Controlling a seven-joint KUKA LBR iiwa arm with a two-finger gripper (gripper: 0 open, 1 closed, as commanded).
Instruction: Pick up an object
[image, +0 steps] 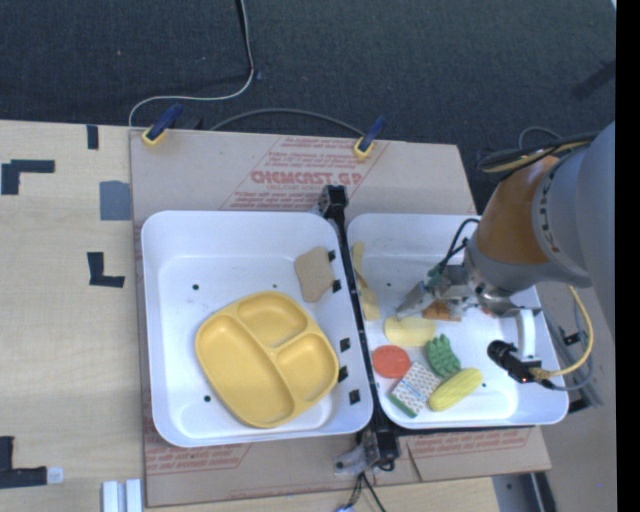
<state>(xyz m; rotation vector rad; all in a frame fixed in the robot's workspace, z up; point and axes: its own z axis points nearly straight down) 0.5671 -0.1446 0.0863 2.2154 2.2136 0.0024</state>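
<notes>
My gripper (428, 300) hangs low over the middle of the right bin (500, 410), reaching in from the right. Just below its tip lies a pale yellow block (408, 331). Toward the bin's front lie a red disc (391, 360), a green leafy piece (441, 355), a yellow corn cob (455, 388) and a small white-and-green box (412, 389). A pale yellow piece (364, 292) rests against the bin's left wall. Nothing shows as held.
The left bin (170, 300) holds a yellow divided plate (265, 356) and a tan slab (314, 272) near its right wall. A black divider (345, 290) runs between the bins. Cables (540, 372) hang at the arm's wrist over the right bin's right side.
</notes>
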